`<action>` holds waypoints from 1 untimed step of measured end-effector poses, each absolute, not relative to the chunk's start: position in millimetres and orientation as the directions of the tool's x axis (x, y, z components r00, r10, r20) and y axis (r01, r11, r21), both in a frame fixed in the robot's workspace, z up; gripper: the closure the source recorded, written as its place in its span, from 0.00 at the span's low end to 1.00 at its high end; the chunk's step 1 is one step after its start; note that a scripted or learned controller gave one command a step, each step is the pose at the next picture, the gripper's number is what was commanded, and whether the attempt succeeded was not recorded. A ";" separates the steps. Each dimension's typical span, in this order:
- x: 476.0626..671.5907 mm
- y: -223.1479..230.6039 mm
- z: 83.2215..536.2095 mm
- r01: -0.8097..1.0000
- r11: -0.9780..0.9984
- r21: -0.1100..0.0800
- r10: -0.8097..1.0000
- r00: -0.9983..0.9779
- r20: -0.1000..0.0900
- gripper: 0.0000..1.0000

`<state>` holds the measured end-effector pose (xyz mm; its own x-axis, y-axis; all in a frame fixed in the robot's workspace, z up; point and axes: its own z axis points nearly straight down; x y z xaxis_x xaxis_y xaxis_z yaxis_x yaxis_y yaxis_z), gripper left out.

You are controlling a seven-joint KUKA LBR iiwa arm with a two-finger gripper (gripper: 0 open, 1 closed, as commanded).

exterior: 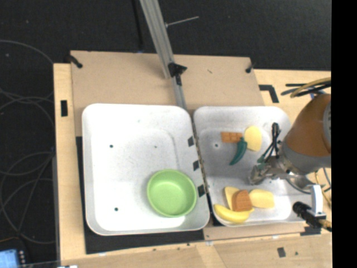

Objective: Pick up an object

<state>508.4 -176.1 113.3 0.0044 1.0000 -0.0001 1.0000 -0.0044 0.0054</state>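
Note:
The right bin [223, 121] holds an orange block [230, 137], a yellow round fruit [254, 138] and a green pepper-like piece [239, 152] near its back. At its front lie a yellow banana [230, 214], a brown piece [241, 201] and a pale yellow piece [262, 199]. My gripper [257, 175] is low over the right bin's floor, just above the pale yellow piece and right of the green piece. Nothing shows between it and the bin floor.
A green bowl [171, 192] sits in the front right part of the left bin [111, 149]. A slanted metal pole [159, 35] rises behind the bins. The arm's orange band [307, 127] covers the right bin's right edge.

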 end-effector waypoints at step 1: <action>516.1 -169.6 161.6 1.000 0.004 0.007 1.000 -0.004 -0.001 1.00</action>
